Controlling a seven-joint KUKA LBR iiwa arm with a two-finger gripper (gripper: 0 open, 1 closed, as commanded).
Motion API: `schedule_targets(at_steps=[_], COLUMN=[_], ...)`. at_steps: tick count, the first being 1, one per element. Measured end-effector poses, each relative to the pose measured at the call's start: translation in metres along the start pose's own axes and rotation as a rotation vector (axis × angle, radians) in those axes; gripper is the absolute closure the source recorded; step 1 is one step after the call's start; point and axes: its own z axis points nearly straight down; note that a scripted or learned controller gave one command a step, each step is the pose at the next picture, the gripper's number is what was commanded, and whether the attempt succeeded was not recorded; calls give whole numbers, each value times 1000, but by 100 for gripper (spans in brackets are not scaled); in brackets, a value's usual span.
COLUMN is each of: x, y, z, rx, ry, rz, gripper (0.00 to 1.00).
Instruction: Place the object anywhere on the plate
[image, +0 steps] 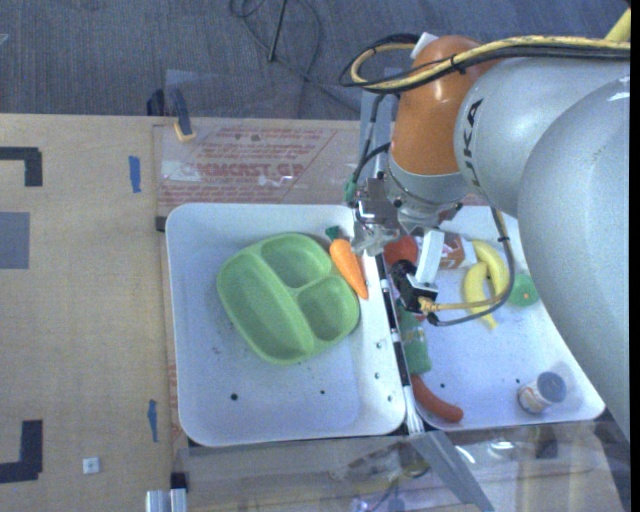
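Carrot (348, 266) touching plate (288, 298) rim

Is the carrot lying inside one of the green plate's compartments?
No. The carrot lies along the green plate's right rim, mostly outside it, beside the tool.
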Motion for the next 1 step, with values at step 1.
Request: schedule_targets(at_steps=[1], x=[-4], y=[44], z=[3], rx=[1], ry=[1], rz=[73], gripper=[100])
